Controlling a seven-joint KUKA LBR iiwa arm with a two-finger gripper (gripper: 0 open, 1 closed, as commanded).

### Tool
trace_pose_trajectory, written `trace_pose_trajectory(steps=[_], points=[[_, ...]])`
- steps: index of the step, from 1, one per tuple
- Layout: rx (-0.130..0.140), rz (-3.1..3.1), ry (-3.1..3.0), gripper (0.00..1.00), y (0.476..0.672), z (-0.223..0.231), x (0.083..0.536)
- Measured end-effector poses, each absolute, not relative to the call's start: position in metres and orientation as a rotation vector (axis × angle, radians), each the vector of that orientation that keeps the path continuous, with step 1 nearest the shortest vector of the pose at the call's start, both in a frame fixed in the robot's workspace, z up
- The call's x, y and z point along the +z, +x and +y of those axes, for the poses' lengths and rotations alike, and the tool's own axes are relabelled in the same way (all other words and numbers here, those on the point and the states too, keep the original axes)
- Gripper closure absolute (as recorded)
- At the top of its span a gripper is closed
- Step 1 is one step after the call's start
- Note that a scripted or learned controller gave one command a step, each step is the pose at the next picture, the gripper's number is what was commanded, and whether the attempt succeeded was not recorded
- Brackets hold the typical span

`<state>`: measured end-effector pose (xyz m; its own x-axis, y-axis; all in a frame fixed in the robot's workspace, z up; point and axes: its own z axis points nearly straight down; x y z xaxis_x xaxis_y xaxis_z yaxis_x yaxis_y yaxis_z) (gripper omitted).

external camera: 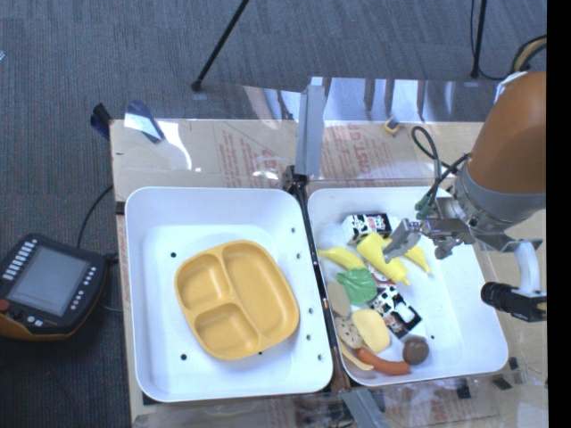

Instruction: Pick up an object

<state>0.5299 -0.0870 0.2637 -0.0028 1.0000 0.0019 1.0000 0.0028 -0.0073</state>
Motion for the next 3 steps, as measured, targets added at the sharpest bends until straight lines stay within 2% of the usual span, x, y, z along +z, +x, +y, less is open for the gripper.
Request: trace_pose_trajectory(steps=[1,2,3], points=[[0.006,-2.347,-2.079,0.00,0.591,-0.097,0.225],[0.010,-2.319,-2.104,0.00,0.588,-0.138,0.155],[-0.012,-2.372,-2.074,0.00,0.616,-0.155,0.104]])
